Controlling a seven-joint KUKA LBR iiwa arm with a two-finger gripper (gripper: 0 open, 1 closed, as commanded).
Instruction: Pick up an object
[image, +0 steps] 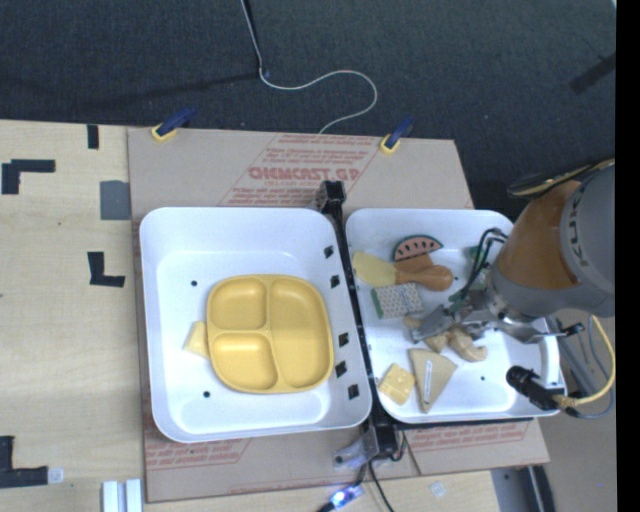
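The toy food pieces (432, 372) in the right bin (492, 401) look light, hard and slippery, best pinched across thin edges; the hand (448, 322) sits low among them, its spread impossible to tell.

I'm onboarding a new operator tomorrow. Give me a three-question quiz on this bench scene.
1. True or false: the yellow divided plate lies in the left bin.
2. Which toy lies nearest the far wall of the right bin? A) watermelon slice B) cheese wedge C) cracker square
3. Fill in: the pincer is over the ___ bin.

Key: 1 true; 2 A; 3 right.
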